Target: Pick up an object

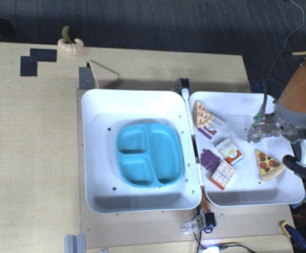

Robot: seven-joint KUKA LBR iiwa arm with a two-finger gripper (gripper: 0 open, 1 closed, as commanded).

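Over the right bin [247,101], the end effector [258,130] hangs, finger state impossible to tell; the pizza slice [268,165] lies just below-right, nearest.

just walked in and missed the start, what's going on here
A grey arm with an orange band reaches in from the right over the right white bin, which holds toy food: two pizza slices, a purple grape bunch and two small cartons. Its tool hangs above the bin, carrying nothing visible. The left white bin holds a blue divided tray.
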